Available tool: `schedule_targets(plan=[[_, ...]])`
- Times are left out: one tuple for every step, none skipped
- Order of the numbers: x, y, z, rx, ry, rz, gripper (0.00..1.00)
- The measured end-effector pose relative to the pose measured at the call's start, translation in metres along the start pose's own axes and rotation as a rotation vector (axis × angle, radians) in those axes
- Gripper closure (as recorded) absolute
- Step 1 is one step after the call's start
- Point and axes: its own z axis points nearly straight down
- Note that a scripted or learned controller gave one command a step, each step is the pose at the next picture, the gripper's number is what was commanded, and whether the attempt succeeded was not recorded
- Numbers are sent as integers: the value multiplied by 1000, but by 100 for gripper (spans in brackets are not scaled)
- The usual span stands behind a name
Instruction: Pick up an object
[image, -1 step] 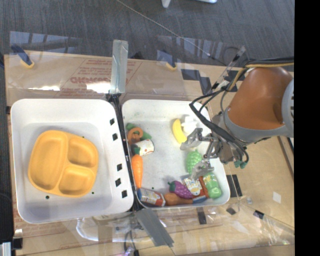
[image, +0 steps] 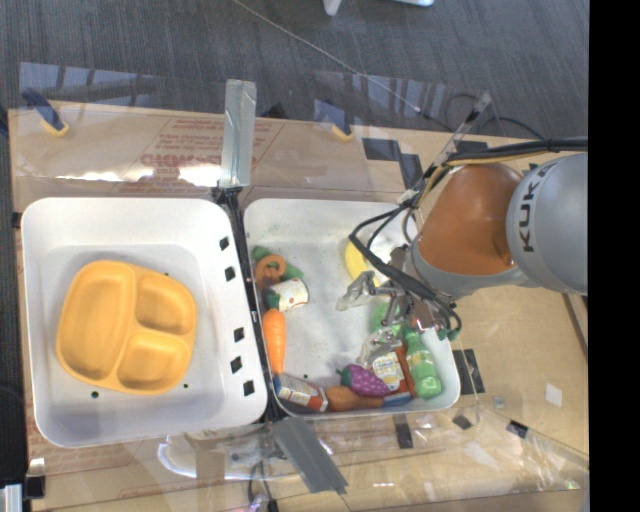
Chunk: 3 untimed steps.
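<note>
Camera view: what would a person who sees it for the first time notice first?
Probably the yellow divided plate, alone in the left bin. Next, the grey arm with its orange band, reaching from the right over the right bin, where an orange carrot and other small toy foods lie crowded near the divider and the near edge.

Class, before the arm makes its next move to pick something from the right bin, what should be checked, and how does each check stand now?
1. Gripper over the right white bin: ok.
2. Object seen between the fingers: cannot tell.
3. Orange toy carrot lying free on the bin floor: ok.
4. Purple toy grapes apart from their neighbours: not ok, crowded.
5. Yellow divided plate in the left white bin, clear of the arm: ok.
</note>
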Motion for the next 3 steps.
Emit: schedule_targets(plan=[[-51,-28,27,4,-6,-31,0],[-72,-30,27,4,-7,-122,0],[-73,-28,18,2,-7,-128,100]])
